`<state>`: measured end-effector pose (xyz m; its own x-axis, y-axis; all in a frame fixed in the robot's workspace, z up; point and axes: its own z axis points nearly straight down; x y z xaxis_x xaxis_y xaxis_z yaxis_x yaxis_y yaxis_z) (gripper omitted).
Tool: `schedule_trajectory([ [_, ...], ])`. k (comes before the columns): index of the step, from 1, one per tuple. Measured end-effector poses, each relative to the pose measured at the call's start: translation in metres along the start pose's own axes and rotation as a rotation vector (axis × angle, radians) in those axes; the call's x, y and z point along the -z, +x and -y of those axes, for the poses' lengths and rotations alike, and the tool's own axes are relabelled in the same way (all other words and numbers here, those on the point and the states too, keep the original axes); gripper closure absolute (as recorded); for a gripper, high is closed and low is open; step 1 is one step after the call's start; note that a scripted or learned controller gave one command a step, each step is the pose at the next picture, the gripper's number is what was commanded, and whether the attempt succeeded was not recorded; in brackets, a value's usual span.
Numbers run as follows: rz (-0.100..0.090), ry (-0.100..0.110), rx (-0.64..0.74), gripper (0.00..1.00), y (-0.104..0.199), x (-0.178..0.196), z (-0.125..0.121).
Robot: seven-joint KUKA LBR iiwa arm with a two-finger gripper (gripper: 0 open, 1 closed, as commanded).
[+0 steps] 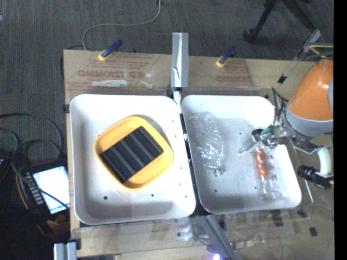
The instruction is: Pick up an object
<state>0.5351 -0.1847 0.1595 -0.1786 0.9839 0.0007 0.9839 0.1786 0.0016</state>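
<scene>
On the far left, the left bin is seen carrying a yellow tray with a black ribbed insert, lying flat and turned at a slant, well apart from the arm. It is not the likely target at this moment.

Moving right, across the divider, the right bin is reached. Near its left side a crumpled clear plastic wrapper is spread, its long axis running roughly from the upper left toward the lower right.

Further right, a clear tube with an orange-red core is laid almost straight up and down in the view, close to the bin's right wall. This is judged to be the thing most likely aimed at.

Just above the tube's upper end, the gripper is found, hanging under the grey and orange arm that comes in from the right. The state of the jaws cannot be told here: they are small and blurred against the white floor, and nothing is clearly seen between them.

The relation that matters: the tube lies just below the jaws in the view, toward the near edge of the table, its long axis pointing away from them. A short shift along that axis would be called for, with the jaws set across the tube's width. The tube's nearness to the wall could crowd one side.
</scene>
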Motion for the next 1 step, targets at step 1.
schedule_trajectory([
  [1, 0.001, 0.000, 0.017, 0.00, -0.0155, -0.0307, -0.0053],
])
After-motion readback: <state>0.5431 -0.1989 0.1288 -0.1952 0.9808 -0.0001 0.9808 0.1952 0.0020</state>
